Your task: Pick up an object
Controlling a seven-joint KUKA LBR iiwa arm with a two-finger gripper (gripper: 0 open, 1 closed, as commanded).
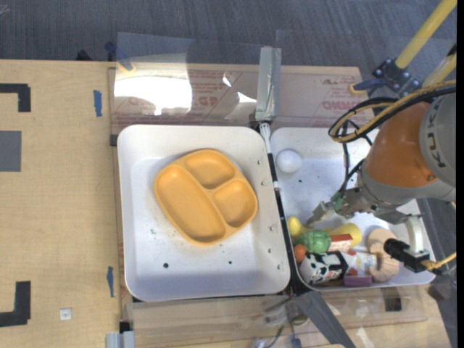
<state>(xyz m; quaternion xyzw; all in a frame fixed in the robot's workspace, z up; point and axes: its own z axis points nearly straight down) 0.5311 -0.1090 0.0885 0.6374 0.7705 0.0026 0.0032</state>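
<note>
Left white bin carries a smooth orange three-compartment plate; right bin holds a white ball and small jumbled toys beneath the claw, grip state apparently indeterminable, no legible markings.

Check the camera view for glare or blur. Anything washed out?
Camera view: strong glare on the clear panel behind the left bin; the orange plate is sharp and evenly lit; toys in the right bin sit under the arm, small and hard to separate.
</note>
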